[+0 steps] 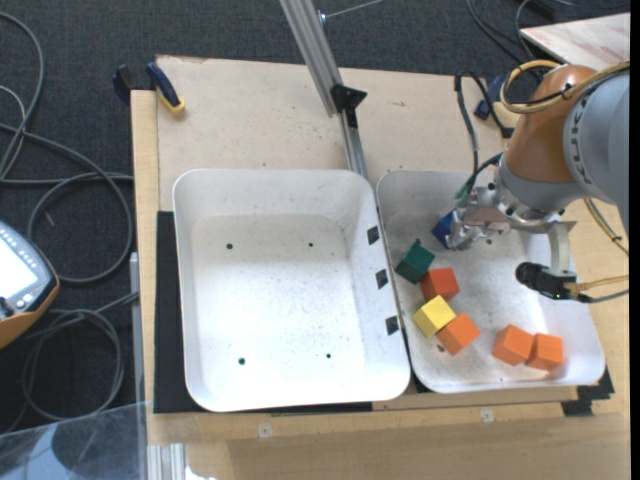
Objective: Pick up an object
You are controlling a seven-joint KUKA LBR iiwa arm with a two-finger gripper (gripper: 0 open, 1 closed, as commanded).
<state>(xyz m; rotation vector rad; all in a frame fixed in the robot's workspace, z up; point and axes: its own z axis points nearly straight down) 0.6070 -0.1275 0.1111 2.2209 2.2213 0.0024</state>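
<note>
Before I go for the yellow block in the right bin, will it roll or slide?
The yellow block looks like a flat-faced cube, so rolling seems unlikely. It touches an orange block, so a push would probably shift both. The bin floor looks smooth, so sliding seems likely.

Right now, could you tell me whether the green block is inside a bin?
Inside: the green block rests on the right bin's floor, near its left wall.

Robotics lab, plywood bench [250,118] on dark carpet [60,28], loose cables [40,198], aluminium camera mast [312,38]
</note>
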